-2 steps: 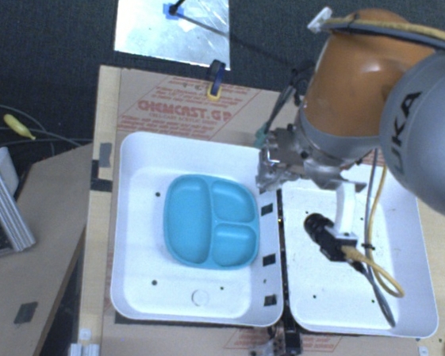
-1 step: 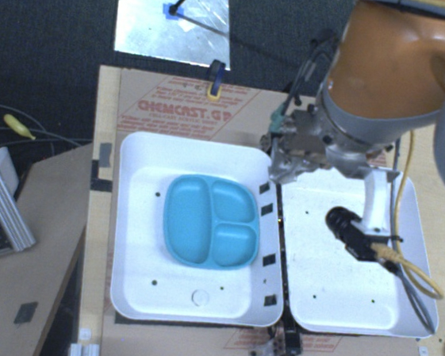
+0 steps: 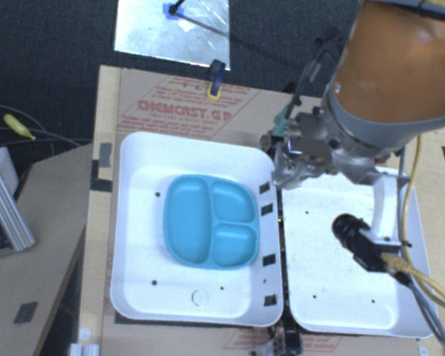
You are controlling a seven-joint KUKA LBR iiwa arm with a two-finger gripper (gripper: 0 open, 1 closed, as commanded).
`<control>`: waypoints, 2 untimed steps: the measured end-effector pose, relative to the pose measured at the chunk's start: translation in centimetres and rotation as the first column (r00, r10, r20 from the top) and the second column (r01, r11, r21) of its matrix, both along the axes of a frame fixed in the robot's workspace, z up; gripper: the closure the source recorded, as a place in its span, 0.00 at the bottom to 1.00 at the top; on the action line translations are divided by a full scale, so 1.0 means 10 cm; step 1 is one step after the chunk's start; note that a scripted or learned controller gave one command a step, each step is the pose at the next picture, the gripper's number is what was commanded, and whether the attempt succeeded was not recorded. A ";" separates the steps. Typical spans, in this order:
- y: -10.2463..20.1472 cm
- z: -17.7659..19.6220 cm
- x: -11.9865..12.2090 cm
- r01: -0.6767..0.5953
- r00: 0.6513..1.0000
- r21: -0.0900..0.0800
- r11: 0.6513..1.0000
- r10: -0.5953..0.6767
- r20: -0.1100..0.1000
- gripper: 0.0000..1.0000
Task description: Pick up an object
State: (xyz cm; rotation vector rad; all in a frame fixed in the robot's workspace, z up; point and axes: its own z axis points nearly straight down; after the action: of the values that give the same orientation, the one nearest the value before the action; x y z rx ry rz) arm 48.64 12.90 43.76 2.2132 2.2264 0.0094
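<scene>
One blue plate mid left bin, rim margins open all round

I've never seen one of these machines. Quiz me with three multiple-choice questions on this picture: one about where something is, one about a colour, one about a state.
1. Where does the divided plate lie?
A. left bin
B. right bin
C. on the cardboard

2. What colour is it?
A. red
B. blue
C. green

3. How does the plate sit?
A. standing on edge
B. leaning on a wall
C. flat, hollows facing up

Answers: 1 A, it lies inside the left bin's walls. 2 B, it is light blue. 3 C, all three compartments face the camera.
</scene>
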 end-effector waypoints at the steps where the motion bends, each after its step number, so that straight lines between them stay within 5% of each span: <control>1: -0.97 0.11 0.01 0.014 1.000 -0.004 1.000 -0.014 0.001 1.00; 2: -0.22 -0.08 0.00 -0.004 1.000 0.000 1.000 0.004 -0.005 1.00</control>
State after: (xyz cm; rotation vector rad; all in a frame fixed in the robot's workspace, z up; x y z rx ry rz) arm 48.62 10.68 42.96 2.2108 2.2336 0.0030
